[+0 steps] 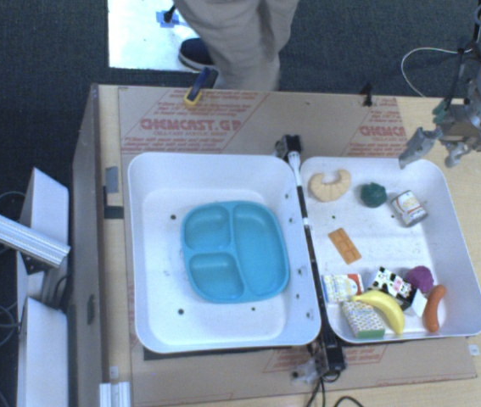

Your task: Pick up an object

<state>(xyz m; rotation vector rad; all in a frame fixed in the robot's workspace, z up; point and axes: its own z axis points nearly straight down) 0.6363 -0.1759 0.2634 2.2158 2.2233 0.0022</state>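
I'd take the banana (382, 309), just beside the hot dog (432, 309): light, soft, grip mid-body. Gripper (438, 145) hangs spread and empty, well apart.

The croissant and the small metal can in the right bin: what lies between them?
In the camera view, a dark green round object lies between the croissant and the metal can.

Gripper (437, 147) hangs at the arm's end, fingers spread (nothing between them)
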